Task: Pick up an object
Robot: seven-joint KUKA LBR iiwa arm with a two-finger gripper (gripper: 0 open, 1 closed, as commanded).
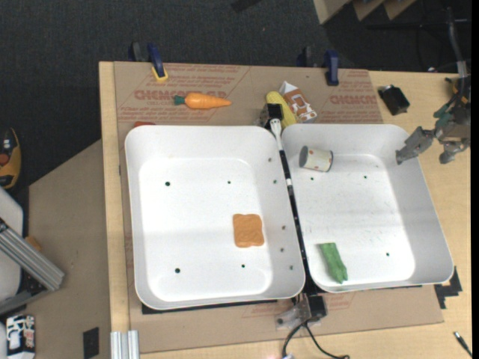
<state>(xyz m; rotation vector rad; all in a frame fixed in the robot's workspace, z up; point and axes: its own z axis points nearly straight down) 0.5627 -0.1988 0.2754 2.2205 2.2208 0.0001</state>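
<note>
While two shallow white bins sit side by side on the bench, the gripper (425, 145) hovers at the right bin's (419, 200) far right rim, near its back corner. Whether its jaws are open or closed cannot be told at this size; nothing is visibly held. Nearest to it is a small white cup (316, 158), lying on its side near the right bin's back left corner, long axis running left to right, well to the gripper's left. A green block (333, 262) lies by the front edge. An orange square piece (248, 230) rests in the left bin (150, 200). A toy carrot (200, 102) lies behind the bins.
</note>
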